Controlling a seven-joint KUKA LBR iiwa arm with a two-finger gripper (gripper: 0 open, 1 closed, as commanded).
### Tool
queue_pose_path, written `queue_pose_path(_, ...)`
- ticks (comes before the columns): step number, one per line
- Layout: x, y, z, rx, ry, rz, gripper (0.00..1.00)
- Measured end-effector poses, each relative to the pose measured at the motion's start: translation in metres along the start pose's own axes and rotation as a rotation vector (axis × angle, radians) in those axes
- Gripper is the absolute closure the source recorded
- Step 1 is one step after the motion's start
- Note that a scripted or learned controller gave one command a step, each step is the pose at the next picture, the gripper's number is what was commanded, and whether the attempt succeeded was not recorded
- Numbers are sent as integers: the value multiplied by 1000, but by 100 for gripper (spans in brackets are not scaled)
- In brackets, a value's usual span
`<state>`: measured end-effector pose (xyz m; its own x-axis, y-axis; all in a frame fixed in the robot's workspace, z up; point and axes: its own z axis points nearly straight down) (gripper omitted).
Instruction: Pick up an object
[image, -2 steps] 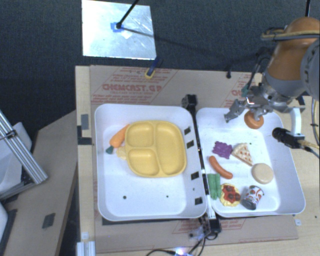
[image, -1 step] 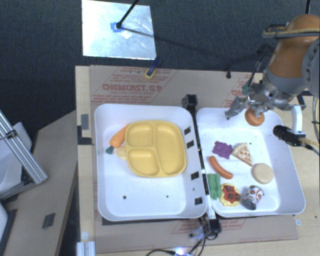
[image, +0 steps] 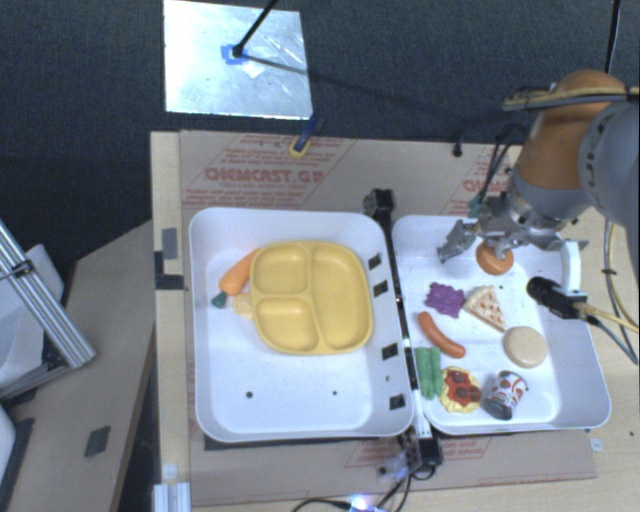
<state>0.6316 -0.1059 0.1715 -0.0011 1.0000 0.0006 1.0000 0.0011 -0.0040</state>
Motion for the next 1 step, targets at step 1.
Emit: queue_pose_path(1, 2, 4, 62, 1, 0, -1, 0)
